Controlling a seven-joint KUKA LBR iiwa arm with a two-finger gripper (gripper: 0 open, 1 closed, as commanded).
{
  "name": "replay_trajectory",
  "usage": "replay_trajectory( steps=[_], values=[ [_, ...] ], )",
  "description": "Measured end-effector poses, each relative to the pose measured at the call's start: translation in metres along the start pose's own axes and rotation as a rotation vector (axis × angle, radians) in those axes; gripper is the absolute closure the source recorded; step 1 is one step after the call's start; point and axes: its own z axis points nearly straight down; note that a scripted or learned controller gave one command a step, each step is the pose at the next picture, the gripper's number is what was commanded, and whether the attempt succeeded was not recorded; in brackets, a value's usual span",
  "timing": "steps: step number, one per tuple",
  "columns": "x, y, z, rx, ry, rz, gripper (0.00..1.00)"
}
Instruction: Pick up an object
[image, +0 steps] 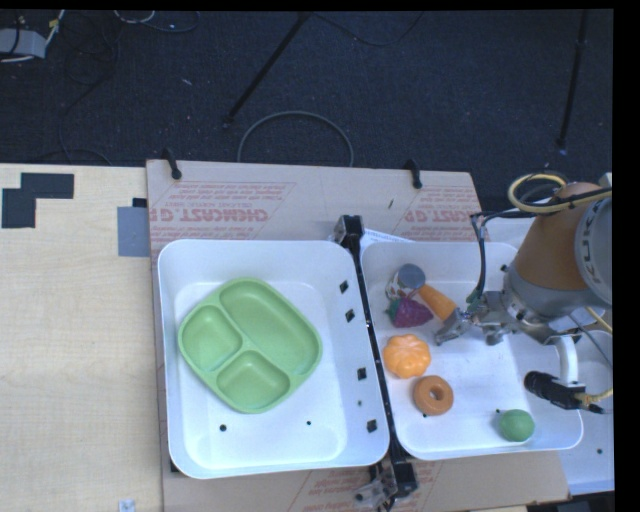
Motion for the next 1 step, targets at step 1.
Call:
replay_trajectory(
  steps=[1],
  values=[
    [-0.0011,0.0003,-0.0126,-0.001,0.000,0.002,1.00]
  ],
)
